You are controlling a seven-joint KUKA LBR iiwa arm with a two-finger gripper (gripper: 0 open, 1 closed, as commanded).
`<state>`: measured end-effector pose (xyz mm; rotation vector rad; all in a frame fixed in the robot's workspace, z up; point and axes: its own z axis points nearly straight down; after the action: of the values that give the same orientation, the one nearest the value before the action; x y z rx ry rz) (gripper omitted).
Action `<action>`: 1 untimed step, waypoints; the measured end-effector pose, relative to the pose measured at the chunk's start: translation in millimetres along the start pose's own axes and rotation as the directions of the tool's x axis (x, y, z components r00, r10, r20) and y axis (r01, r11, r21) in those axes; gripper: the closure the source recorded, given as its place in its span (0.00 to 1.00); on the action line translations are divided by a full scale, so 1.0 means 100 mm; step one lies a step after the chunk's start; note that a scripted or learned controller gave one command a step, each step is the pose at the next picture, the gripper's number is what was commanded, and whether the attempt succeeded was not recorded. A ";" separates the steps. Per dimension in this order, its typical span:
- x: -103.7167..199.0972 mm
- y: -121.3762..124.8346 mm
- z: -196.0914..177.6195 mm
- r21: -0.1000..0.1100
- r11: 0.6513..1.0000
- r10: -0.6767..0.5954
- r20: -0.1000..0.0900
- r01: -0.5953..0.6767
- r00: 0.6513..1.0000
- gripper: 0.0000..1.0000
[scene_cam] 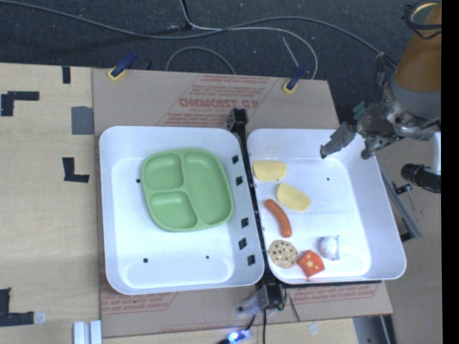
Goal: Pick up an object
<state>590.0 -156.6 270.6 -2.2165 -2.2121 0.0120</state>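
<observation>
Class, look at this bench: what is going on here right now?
A grey arm reaches in from the right, its claw hanging over the far right corner of the right bin, open and holding nothing. In that bin lie two yellow pieces, a sausage, a cookie, a red piece and a white piece. The left bin holds a green tray. Nothing is picked up yet.

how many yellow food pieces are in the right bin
2. One yellow piece lies near the right bin's upper left corner; the other yellow piece sits just below and right of it, above the sausage.
</observation>
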 end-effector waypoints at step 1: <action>0.00 0.02 -0.06 -0.011 1.000 -0.003 0.002 0.003 1.000 0.00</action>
<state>592.0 -156.3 277.1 -2.2196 -2.2224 0.0018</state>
